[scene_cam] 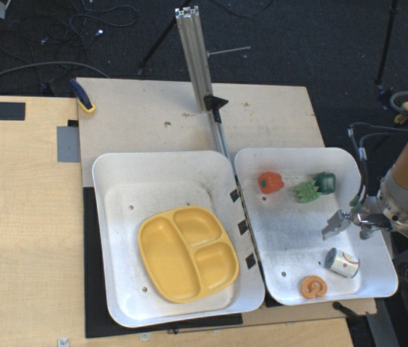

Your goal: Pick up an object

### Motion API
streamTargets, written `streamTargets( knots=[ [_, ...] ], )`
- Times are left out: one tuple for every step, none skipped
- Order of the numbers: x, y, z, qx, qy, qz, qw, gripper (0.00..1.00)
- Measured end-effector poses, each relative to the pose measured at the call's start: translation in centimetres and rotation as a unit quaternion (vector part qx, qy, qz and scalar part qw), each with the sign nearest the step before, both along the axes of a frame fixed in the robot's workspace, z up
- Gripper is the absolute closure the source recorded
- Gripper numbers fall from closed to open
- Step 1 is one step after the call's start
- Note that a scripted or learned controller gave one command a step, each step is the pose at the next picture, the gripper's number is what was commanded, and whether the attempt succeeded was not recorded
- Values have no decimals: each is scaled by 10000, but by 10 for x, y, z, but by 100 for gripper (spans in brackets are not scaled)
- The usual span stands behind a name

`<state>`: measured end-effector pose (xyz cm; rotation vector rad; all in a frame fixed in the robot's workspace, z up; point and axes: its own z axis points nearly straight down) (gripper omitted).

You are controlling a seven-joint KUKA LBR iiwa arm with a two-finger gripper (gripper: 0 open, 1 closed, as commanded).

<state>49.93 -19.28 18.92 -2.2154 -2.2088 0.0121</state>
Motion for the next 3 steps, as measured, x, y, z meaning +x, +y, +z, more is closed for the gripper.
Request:
streamTargets(
  knots=[
    [3,0,6,-13,-58,13,10000,0],
    [3,5,-58,-3,-30,16,10000,0],
    [5,5,-99,-5,-70,13,10000,0]
  ],
)
